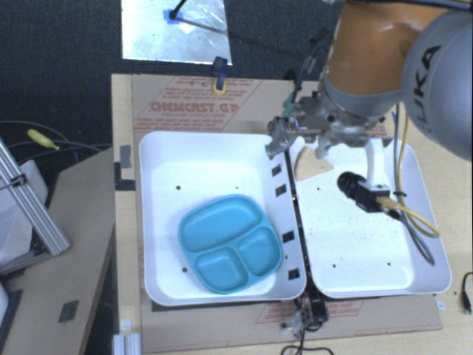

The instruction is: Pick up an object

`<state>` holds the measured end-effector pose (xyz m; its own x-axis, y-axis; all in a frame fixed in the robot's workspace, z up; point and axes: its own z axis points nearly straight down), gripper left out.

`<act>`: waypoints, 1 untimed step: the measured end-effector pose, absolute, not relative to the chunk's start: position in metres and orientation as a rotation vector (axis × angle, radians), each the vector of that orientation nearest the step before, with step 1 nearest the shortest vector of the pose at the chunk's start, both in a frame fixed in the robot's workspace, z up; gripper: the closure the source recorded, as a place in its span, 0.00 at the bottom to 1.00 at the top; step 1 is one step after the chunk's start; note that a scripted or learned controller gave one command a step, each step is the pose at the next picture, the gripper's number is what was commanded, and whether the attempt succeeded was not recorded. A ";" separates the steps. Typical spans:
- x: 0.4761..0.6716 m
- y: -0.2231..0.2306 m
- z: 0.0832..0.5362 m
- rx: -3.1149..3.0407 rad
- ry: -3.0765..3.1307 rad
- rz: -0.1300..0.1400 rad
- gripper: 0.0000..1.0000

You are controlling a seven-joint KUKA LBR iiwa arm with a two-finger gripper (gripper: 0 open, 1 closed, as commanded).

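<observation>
A tan, wedge-shaped object [315, 168] lies at the far left corner of the right bin [369, 272]. My gripper [299, 148] hangs over that corner, above the divider between the bins. Its two fingers stand apart and open with nothing between them; the tan object sits just below and to the right of the gap. A blue divided plate [230, 242] rests in the near half of the left bin [170, 176]. The grey and orange arm hides the far right part of the right bin.
A black fitting with a yellow cable [363, 192] hangs from the wrist over the middle of the right bin. Black clips line the divider [287, 213]. A cardboard sheet [192, 106] lies under the bins, with a shiny plate [177, 21] beyond it.
</observation>
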<state>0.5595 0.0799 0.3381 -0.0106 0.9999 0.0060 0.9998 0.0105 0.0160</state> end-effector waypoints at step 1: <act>0.524 0.116 0.304 2.214 2.233 0.000 0.00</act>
